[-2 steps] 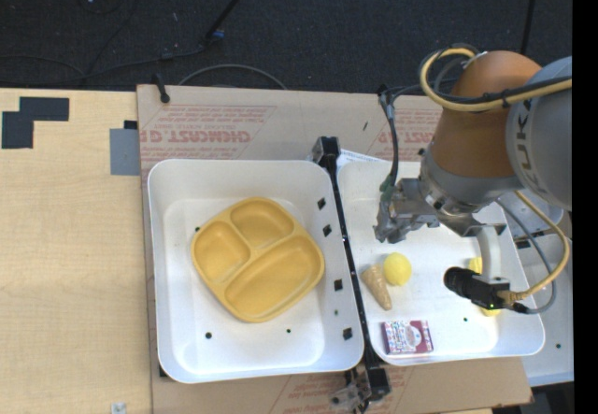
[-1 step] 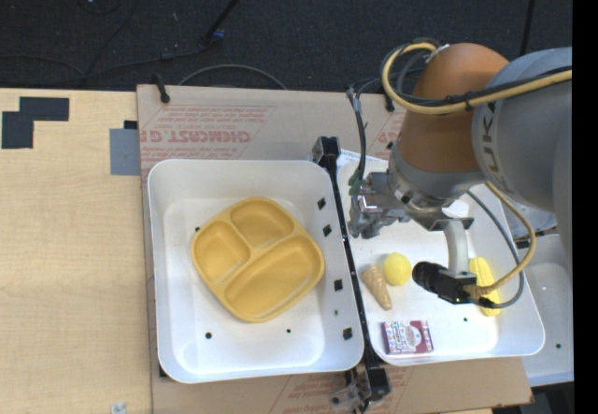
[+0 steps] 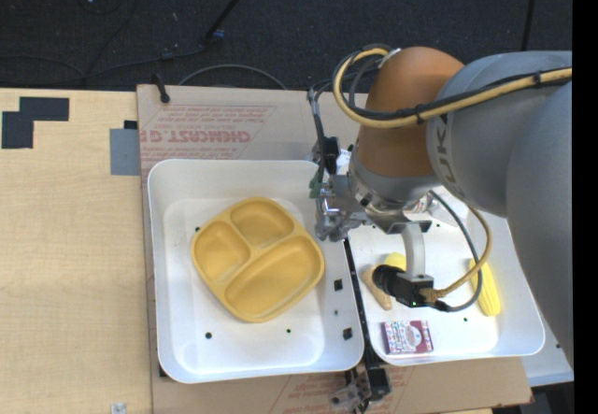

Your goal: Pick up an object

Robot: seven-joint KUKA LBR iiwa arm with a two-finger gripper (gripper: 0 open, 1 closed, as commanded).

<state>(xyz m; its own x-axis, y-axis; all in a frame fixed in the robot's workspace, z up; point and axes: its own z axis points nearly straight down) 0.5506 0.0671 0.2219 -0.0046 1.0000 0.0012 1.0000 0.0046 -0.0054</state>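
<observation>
On the far left, the pale wooden desk (image 3: 65, 253) lies bare, with a sheet of printed cardboard (image 3: 215, 127) tucked under the two bins. Next comes the left bin (image 3: 173, 347), and sitting in it is a yellow divided plate (image 3: 257, 258), three compartments, flat on the floor of the bin and turned at a slant. Over the divide between the bins hangs the arm (image 3: 439, 132), orange band and grey casing looming large, reaching in from the right. Its end effector (image 3: 329, 216) sits just above the inner wall; whether it is apart or together, I cannot tell. Moving into the right bin (image 3: 523, 342): a small brown and yellow object (image 3: 385, 283) beside a dark cable fitting, a red and white packet (image 3: 407, 337) near the front edge, and a yellow corn cob (image 3: 489, 289) further right.
</observation>
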